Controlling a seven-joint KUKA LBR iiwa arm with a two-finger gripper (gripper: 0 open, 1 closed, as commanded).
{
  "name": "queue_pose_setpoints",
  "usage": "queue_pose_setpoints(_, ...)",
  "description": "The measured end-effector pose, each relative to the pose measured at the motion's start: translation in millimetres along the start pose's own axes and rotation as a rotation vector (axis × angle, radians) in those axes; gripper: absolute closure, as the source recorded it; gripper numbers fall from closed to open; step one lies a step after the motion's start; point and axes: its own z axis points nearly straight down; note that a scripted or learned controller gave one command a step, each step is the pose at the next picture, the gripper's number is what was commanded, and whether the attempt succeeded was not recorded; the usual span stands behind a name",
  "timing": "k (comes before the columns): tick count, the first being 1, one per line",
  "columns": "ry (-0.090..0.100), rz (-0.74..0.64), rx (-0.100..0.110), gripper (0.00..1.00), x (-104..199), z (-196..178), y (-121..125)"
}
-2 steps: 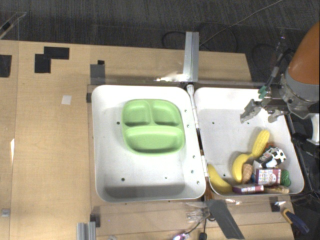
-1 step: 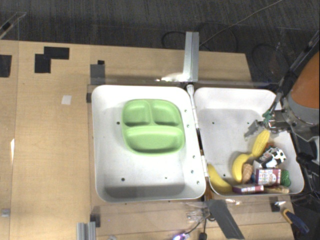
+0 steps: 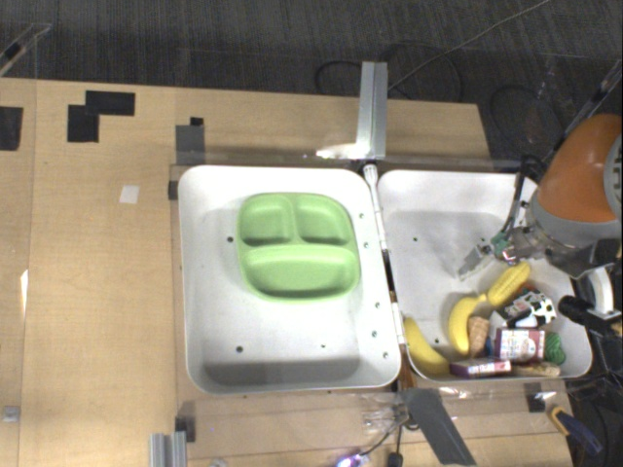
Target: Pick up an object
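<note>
A light wooden bench (image 3: 88,290) carries two white bins: the left bin (image 3: 209,261) holds one green divided tray (image 3: 295,244), the right bin (image 3: 428,212) three yellow bananas (image 3: 465,321) among small packaged items (image 3: 516,343) crowded in its near right corner. The arm's gripper (image 3: 492,252) hangs just above the bananas, touching nothing clearly; whether its jaws are spread or closed cannot be told.

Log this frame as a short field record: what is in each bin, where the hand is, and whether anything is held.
left bin: a green divided plate, lying flat near the middle
right bin: bananas, a black-and-white toy, a small labelled box, crowded in the near right corner
hand: over the right bin, just above the pile
held: nothing seen between the fingers
arm: enters from the right, orange band visible
</note>
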Motion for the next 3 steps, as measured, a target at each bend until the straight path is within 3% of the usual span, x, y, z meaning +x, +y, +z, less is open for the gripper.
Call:
queue_pose_setpoints(1,-0.010,-0.163,-0.018,0.00,33.0,7.6,-42.1)
queue_pose_setpoints(2,-0.004,-0.139,-0.015,0.00,63.2,9.0,26.6)
queue_pose_setpoints(3,-0.004,0.003,-0.007,0.00,-4.1,10.7,47.9)
